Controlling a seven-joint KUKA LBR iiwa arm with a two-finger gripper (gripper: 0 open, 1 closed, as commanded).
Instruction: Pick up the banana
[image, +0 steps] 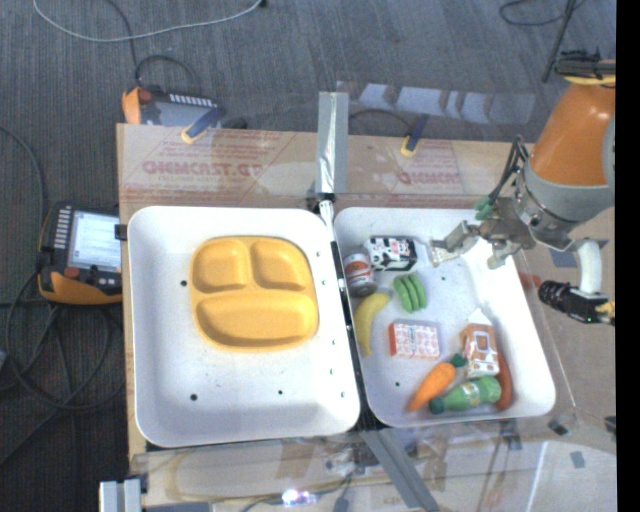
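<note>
The yellow banana (369, 319) lies in the right bin (530, 340), close to its left wall, pointing roughly front to back. My gripper (470, 244) hovers over the bin's back right part, well to the right of the banana and behind it. Its fingers (447, 247) stand spread apart with nothing between them.
Around the banana lie a small can (358, 270), a black-and-white carton (392, 252), a green pea pod (410, 292), a pink-red packet (414, 339), a carrot (432, 385), a green bottle (467, 394) and an orange carton (481, 345). The left bin (160, 390) holds a yellow divided tray (255, 292).
</note>
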